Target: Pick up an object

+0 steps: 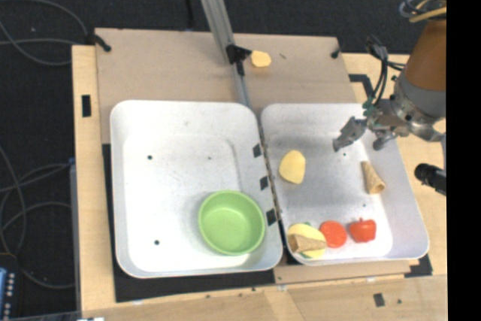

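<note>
The right bin (316,124) holds a yellow lemon-like piece (292,166) near its left side and a tan cone (373,177) at its right. Along its front edge lie a yellow and tan piece (307,240), an orange-red tomato (333,234) and a red pepper (362,230). My gripper (364,136) hangs over the right bin's far right part, above and just behind the cone. Its two dark fingers are spread apart, with nothing between them.
A green bowl (231,222) sits in the left bin (165,139) near its front right corner. A small yellow object (261,59) lies on the bench behind the bins, beside a slanted metal pole (214,7). Cables run over the dark floor at left.
</note>
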Robot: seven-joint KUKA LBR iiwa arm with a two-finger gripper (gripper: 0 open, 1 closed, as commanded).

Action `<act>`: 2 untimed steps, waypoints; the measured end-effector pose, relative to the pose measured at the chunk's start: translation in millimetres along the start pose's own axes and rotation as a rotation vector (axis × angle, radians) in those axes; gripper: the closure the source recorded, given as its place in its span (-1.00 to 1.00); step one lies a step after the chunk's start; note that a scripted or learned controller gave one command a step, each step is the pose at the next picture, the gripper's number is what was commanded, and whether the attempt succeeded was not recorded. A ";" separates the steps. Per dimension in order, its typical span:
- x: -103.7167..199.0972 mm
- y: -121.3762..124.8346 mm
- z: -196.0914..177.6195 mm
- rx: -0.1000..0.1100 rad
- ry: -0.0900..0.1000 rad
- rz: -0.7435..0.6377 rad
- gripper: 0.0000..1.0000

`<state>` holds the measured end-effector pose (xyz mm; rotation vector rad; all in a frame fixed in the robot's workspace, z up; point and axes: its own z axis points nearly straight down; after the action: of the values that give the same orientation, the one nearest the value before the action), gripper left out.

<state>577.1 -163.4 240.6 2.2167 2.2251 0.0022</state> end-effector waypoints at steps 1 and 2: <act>0.2 0.1 0.0 0.000 0.001 0.000 -1.00; 6.5 5.0 50.4 0.005 -0.003 0.001 -1.00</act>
<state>582.2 -156.8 190.2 2.2191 2.2252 -0.0061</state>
